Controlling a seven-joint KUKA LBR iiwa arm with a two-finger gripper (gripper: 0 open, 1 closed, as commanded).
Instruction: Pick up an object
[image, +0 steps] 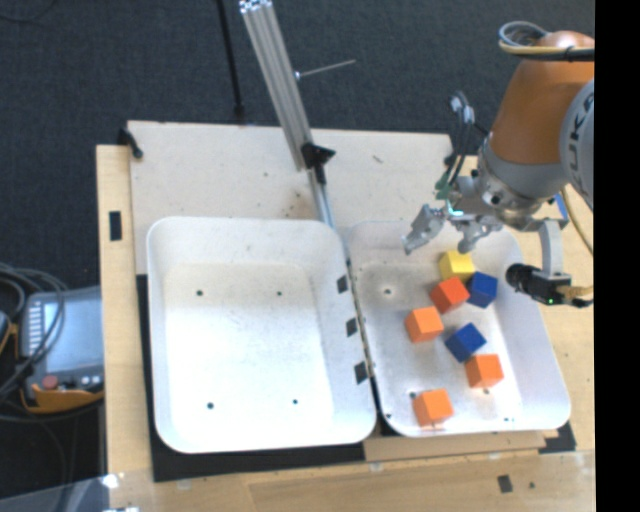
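The right bin (392, 372) holds several small cubes. A yellow cube (457, 264) lies at its far side, with a red-orange cube (450, 294) and a blue cube (482, 289) just in front of it. Further forward are an orange cube (424, 323), a second blue cube (465, 341), and two more orange cubes (484, 370) (433, 406). My gripper (443, 236) hangs over the bin's far edge, just behind the yellow cube. Its fingers are spread open with nothing between them.
The left bin (250, 330) lies beside the right one, their rims meeting in the middle. A slanted aluminium post (285, 90) rises from behind the bins. A black cable fitting (540, 282) hangs by the right bin's right rim.
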